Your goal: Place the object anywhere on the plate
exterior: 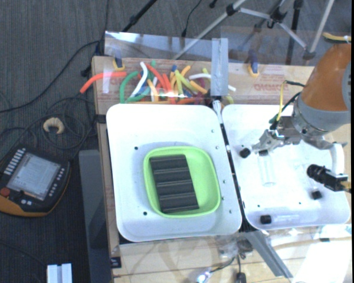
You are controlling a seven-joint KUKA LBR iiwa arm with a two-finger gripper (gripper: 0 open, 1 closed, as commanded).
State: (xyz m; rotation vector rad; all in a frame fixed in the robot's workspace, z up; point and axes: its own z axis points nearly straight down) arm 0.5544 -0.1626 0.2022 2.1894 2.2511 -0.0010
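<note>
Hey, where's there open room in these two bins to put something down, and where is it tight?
Left bin: bare white floor runs along the wall behind the green plate and on its far-left side. The dark ridged block takes up most of the plate. Right bin: crowded under the arm, with its front-left floor bare.

Lighting: bright and even, from overhead. White bins (165,119) were near overexposed, their surfaces washed pale with little texture; the right one (295,199) was the more blown out. Glare: a bright streak lay on the clear panel (159,43) behind the bins, with a sheen over the coloured strips (159,84) there. Shadows: soft and short, a faint grey one beside the green plate (209,178) and under the arm (330,87). Sharpness: moderate; the arm looked slightly soft, the dark floor (41,34) left of the bins grainy. Colours were somewhat faded.
</note>
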